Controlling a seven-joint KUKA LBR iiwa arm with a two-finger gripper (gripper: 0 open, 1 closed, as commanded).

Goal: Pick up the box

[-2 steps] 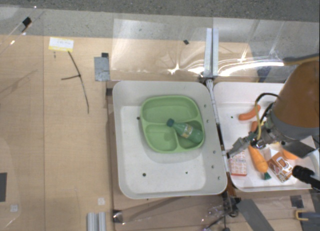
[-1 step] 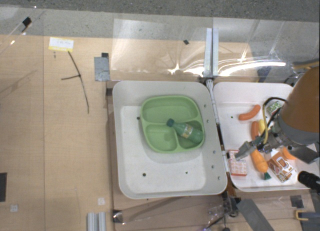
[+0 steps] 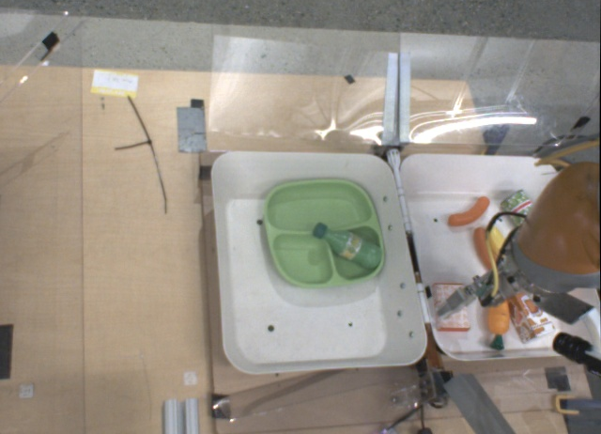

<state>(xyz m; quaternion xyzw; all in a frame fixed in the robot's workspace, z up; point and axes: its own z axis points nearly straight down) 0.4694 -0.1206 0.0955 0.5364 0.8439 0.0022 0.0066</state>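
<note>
Two white bins noted; right bin [image 3: 441, 188] taken as reference. Near left corner of right bin: white and red box [image 3: 449, 321], lying flat on floor. Directly above it: gripper [image 3: 458, 301], low over box; open or closed, cannot tell. Toward far side of right bin: orange sausage [image 3: 468, 212]. Left of right bin: left bin [image 3: 244, 310] with green plate [image 3: 300, 211] and bottle [image 3: 352, 246].

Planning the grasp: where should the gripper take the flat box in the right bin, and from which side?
Probably from straight above, pinching across its opposite edges: the box lies flat on the bin floor, close to the left wall, so side approaches look cramped.
</note>
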